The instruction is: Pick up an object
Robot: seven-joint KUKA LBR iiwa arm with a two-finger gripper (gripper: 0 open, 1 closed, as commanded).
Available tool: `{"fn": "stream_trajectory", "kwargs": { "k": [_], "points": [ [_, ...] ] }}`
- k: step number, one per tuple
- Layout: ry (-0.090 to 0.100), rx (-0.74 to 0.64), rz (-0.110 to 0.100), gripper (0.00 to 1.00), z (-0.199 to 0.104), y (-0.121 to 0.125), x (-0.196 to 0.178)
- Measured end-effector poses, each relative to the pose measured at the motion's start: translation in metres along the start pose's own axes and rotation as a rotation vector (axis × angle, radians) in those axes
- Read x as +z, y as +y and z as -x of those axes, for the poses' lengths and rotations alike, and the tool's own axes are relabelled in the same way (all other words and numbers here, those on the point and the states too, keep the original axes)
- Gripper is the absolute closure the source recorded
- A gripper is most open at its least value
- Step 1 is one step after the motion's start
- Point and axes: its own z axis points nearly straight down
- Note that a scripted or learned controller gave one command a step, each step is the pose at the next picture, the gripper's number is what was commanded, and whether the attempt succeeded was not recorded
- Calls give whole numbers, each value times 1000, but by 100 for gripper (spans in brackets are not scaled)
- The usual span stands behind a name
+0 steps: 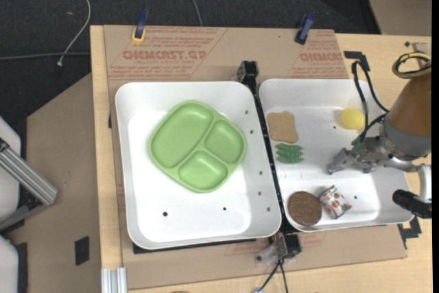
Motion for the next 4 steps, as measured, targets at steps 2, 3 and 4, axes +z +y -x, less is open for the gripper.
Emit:
{"fn": "stream_trajectory", "kwargs": {
  "k": [2, 3, 4],
  "points": [
    [-6, -1, 12, 100, 9, 8, -63],
    [-6, -2, 12, 100, 12, 12, -108],
    [-6, -3, 14, 100, 1, 13, -164]
  ]
}}
